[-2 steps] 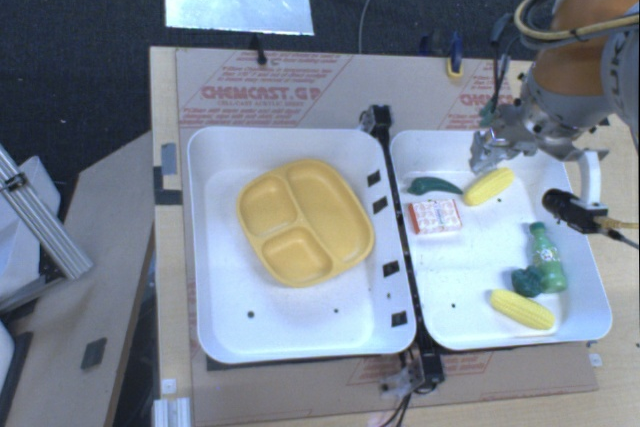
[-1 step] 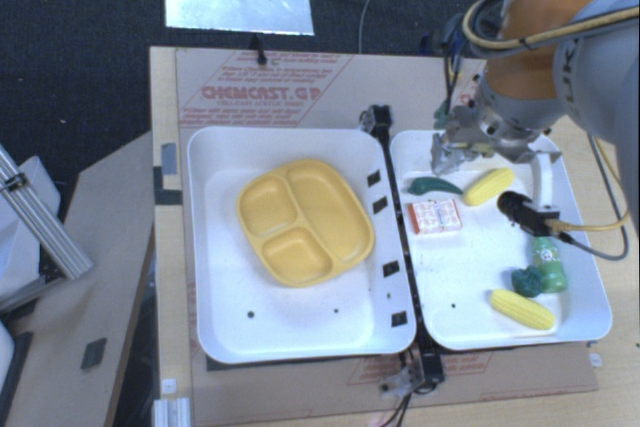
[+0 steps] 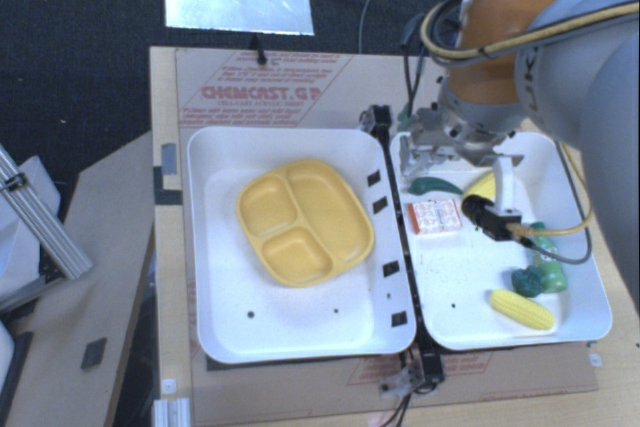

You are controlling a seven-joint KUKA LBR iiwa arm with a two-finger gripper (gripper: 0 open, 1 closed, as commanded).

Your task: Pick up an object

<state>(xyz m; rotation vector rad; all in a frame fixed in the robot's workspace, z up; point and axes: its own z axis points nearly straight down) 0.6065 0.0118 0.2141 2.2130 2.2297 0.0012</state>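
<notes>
Nothing's picked yet from where I stand: gripper [image 3: 425,155] hangs low in the right bin [image 3: 585,315], above the green pepper [image 3: 436,185]; can't tell its state.

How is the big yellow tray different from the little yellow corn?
The yellow tray is wide, flat and split into compartments; the corn is a small, rounded stick. The tray lies in the left bin, the corn in the right bin near its front edge. Both are yellow and lie apart from the gripper.
</notes>
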